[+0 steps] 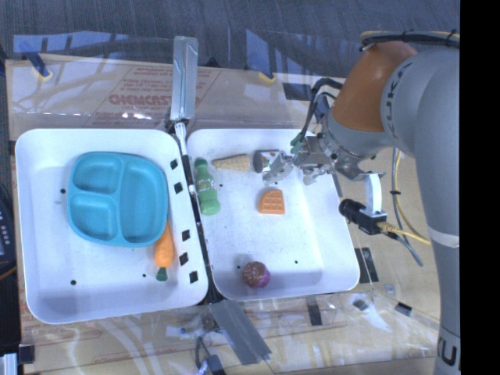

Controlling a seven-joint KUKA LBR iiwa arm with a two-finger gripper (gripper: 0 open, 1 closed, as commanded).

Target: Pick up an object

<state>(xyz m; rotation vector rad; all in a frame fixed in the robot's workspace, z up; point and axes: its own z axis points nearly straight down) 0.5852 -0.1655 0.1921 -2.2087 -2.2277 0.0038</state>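
My gripper (293,170) hangs over the back of the right bin (328,244), open, with nothing between its fingers. Just in front of its left finger (274,171) an orange waffle-like piece (272,202) lies flat on the bin floor. A tan cone (232,162) and a small grey-and-red item (262,160) lie to the gripper's left along the back wall. Against the bin's left wall rests a green bottle (207,187). A dark red ball (255,273) sits near the front wall.
The left bin (39,287) holds a blue divided plate (119,198) and a carrot (164,250) by its right wall. The grey arm with its orange band (375,84) reaches in from the right. A black cable fitting (361,213) hangs over the right bin's right rim.
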